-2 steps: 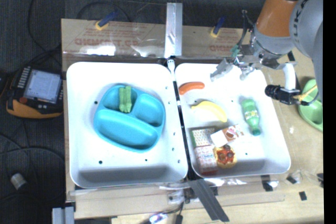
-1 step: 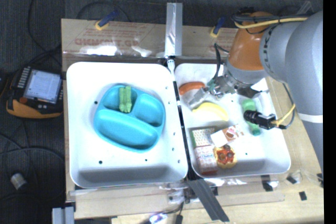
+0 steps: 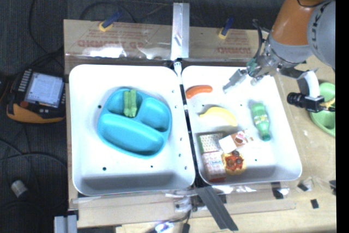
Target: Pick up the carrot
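The carrot (image 3: 198,90) is a short orange piece lying flat near the back left corner of the right bin (image 3: 286,142), close to the divider. My gripper (image 3: 244,79) hangs over the back of the same bin, to the carrot's right and well apart from it. It stands open, with one finger (image 3: 235,81) pointing toward the carrot, and there is nothing between the fingers.
A banana (image 3: 218,114) lies just in front of the carrot. A green bottle (image 3: 260,120) and some snack packets (image 3: 222,154) lie farther forward. The left bin (image 3: 87,172) holds a blue divided plate (image 3: 136,131) with a green vegetable (image 3: 130,103).
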Controlling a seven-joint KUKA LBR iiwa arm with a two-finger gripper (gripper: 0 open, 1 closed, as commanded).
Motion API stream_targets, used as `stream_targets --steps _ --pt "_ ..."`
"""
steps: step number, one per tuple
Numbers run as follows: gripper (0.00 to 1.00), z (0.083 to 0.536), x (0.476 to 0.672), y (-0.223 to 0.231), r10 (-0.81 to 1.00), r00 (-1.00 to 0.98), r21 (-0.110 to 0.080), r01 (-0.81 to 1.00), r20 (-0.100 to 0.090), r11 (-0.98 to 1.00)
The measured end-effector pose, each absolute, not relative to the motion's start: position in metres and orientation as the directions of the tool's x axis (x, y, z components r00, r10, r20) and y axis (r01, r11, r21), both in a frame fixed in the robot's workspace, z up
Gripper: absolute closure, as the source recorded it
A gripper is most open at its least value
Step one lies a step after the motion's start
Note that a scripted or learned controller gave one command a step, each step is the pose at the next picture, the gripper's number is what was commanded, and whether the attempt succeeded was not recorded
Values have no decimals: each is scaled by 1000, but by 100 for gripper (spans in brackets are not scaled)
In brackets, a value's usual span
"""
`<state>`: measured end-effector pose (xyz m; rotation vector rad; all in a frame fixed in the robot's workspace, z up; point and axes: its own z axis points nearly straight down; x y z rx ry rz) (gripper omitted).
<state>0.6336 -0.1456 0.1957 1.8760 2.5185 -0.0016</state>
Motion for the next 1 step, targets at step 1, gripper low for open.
stream_targets --steps 1 --pt "0 96 632 -120 1000 14 -3 1000 1 -14"
